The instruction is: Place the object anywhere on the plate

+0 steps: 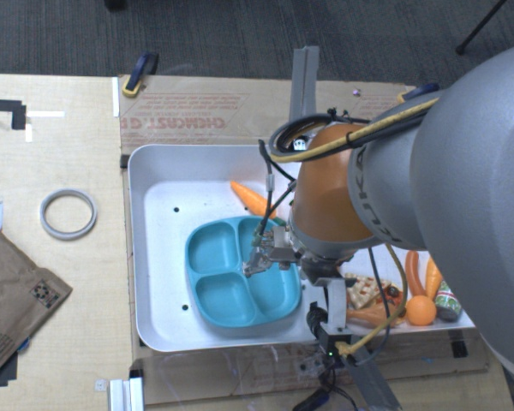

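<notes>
Grey arm (463, 212) looms; my gripper (261, 259) hovers over the blue plate (240, 272) — grip unreadable — carrot (250, 198) lies beside, needing pickup.

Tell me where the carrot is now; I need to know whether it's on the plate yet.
The carrot lies in the left bin, just beyond the blue plate's far edge and partly hidden behind the arm, not on the plate.

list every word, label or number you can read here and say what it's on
"BOX": printed on the brown cardboard piece at the view's left edge, partly cut off.
Red lettering on the cardboard sheet behind the white bin: upside down and mirrored, too blurred to read for certain.
Label on the small bottle in the right bin: too small to read.
</notes>
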Action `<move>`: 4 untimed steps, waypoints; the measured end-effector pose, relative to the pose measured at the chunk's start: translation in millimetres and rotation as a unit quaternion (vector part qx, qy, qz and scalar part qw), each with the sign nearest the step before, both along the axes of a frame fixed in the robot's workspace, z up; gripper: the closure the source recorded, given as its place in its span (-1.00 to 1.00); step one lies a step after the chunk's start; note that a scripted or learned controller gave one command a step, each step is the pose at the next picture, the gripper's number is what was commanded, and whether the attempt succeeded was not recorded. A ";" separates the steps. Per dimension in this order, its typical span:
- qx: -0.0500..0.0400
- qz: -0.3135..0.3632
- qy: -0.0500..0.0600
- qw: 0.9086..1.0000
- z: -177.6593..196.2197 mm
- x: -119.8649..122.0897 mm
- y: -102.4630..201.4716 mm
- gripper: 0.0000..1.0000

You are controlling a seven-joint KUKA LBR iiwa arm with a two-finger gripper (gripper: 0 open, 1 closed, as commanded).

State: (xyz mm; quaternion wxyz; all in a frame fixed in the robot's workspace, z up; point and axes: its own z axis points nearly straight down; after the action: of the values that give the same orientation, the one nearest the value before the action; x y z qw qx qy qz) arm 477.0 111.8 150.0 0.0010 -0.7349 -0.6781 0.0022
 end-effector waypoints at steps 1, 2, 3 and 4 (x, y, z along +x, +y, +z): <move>-0.001 -0.149 -0.001 0.989 40.6 19.4 -69.3 -1.00; -0.002 -0.149 0.000 0.989 48.3 19.8 -70.5 1.00; -0.001 -0.143 -0.001 0.990 110.0 0.9 -39.3 1.00; 0.000 0.018 0.000 1.000 76.8 0.4 -111.0 1.00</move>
State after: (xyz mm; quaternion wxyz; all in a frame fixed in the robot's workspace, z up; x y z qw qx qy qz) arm 477.4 0.9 226.8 0.0011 -0.7229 -0.6909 0.0023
